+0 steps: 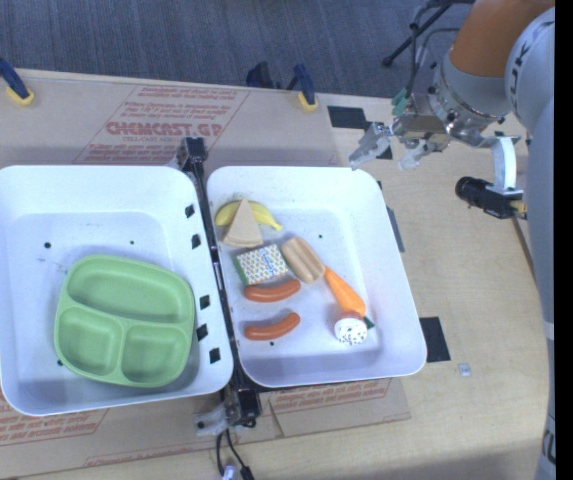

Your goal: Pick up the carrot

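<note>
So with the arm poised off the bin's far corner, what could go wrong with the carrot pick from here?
1. The carrot lies slanted with its top end close to the bun; the hand could catch the bun instead.
2. A white speckled ball sits at the carrot's lower end and may get knocked or grabbed.
3. The hand hangs outside the right bin; a low approach might clip its rim.

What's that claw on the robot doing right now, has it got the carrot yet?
Gripper: open, holding nothing, above the bench just outside the right bin's far corner.
Carrot: lying in that bin, untouched.
</note>
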Robot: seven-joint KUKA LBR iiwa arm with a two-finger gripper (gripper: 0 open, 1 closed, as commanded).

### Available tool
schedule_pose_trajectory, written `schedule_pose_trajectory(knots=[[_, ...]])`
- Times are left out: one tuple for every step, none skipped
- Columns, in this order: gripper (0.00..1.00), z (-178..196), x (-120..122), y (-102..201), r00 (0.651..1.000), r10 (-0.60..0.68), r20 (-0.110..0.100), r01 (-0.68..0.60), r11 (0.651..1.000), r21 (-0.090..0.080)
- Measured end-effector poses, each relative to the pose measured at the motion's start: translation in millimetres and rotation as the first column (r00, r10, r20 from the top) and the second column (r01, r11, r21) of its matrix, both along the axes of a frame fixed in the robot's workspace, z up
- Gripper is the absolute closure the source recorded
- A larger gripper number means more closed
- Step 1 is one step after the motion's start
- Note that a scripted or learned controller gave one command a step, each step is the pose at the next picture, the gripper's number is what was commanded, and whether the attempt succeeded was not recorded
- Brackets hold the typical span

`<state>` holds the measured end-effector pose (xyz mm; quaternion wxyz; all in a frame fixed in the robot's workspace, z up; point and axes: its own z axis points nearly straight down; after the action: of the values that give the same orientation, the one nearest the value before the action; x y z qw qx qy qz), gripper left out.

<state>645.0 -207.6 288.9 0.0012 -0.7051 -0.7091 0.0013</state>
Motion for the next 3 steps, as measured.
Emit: schedule_pose_trajectory(knots=[[0.0,-161,-29,-3,0.999,0.037,-0.003,-0.037,0.999,0.001],[0.0,-198,-115,1,0.994,0.108,-0.002,-0.108,0.994,0.002],[1.0,-187,-115,1,0.994,0.113,-0.002,-0.113,0.994,0.002]])
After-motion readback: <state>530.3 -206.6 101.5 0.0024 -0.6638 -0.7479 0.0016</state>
